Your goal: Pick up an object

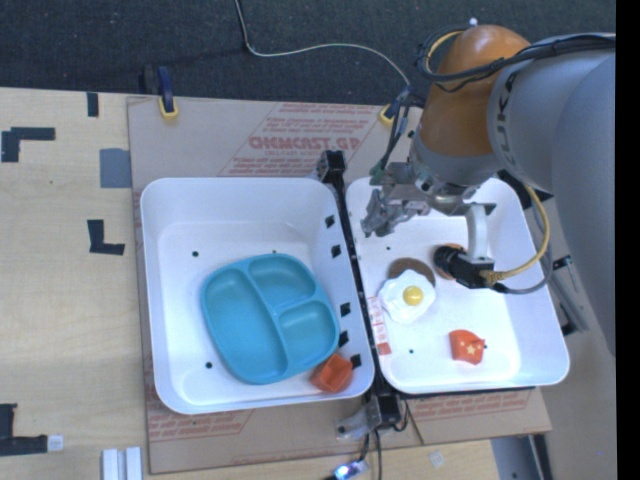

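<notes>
Toys lie in two white bins. A blue tray (270, 316) and an orange toy (333, 373) lie in the left bin (165, 208). A fried egg toy (409, 298) and a small red toy (466, 346) lie in the right bin (545, 363). The gripper (383, 216) hangs over the right bin's far left part, above the egg, holding nothing I can see. Whether it is spread or pinched, I cannot tell.

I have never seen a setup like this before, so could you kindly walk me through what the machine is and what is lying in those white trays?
One fixed camera looks down at a slant. The grey arm with the orange band is a robot reaching in from the right; its gripper hangs above the right bin, with nothing visibly held. That bin contains a toy fried egg, a brown piece beside it and a small red item. The left bin contains a blue divided plate and an orange piece.
</notes>
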Action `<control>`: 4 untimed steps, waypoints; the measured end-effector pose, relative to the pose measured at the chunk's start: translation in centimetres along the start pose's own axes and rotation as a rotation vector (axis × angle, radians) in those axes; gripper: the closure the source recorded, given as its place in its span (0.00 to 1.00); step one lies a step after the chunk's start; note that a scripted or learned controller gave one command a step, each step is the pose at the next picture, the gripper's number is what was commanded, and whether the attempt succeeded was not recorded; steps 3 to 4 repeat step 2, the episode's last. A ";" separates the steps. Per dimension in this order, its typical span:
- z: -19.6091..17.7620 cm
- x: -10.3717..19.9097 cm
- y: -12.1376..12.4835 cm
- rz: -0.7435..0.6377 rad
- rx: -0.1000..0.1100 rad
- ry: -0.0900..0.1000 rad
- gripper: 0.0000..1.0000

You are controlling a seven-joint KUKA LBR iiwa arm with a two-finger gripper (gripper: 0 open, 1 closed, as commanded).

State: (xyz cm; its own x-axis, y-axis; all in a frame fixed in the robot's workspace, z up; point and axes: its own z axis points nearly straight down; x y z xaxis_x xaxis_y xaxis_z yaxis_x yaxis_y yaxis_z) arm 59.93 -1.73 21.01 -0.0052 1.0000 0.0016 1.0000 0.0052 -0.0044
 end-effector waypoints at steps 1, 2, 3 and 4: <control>-0.5 3.9 -1.9 0.000 -0.001 0.000 1.00; 0.3 8.2 -4.7 0.000 0.000 0.000 1.00; 0.3 8.2 -4.7 0.000 0.000 0.000 1.00; 0.3 8.2 -4.7 0.000 0.000 0.000 1.00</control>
